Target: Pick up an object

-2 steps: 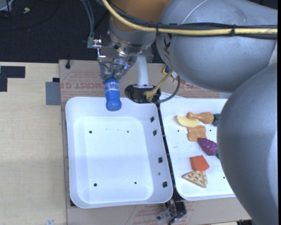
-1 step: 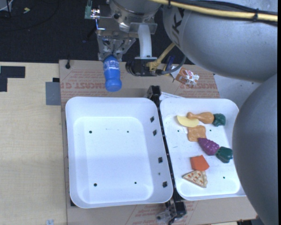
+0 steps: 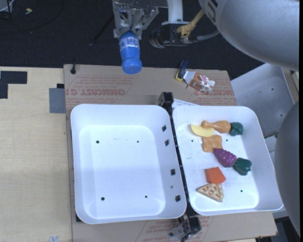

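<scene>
High at the top of the camera view my gripper (image 3: 130, 30) is shut on a blue plastic bottle (image 3: 130, 53), which hangs tilted from its fingers well above the bench, beyond the far edge of the left bin (image 3: 86, 135). The right bin (image 3: 257, 185) holds several toy foods: a yellow banana slice (image 3: 202, 130), an orange carrot with a green top (image 3: 222, 126), an orange chunk (image 3: 211, 143), a purple piece with green leaves (image 3: 231, 159), a red-orange block (image 3: 215, 175) and a pizza-like wedge (image 3: 211, 191).
Both bins rest on a cardboard sheet (image 3: 111, 84) over the wooden bench. A small blue-yellow item (image 3: 181, 70) and a red-white packet (image 3: 200, 82) lie on the cardboard behind the right bin. The grey arm (image 3: 257, 19) fills the upper right.
</scene>
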Controlling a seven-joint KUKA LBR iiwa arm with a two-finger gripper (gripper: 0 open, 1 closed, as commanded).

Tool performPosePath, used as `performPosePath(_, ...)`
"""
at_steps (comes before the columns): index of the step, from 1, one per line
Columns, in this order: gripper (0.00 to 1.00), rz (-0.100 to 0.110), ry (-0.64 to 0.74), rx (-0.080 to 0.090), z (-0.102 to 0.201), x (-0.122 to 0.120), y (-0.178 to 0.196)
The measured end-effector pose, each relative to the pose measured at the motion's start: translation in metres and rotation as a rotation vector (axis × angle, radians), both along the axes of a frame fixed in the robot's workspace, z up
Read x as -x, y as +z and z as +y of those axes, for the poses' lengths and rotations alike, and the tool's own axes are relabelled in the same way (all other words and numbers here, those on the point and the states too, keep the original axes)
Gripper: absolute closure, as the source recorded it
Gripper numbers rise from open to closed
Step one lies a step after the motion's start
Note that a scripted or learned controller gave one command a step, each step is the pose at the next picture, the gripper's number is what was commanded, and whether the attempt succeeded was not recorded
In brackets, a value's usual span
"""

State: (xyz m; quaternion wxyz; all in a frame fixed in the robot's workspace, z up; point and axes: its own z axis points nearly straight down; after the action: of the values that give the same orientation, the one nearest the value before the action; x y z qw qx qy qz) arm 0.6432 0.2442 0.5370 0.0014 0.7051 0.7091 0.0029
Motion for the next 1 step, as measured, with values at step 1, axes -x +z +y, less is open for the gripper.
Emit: performPosePath(1,1.00,0.022,-0.001,0.007,-0.0008,0.0725,-0.0962)
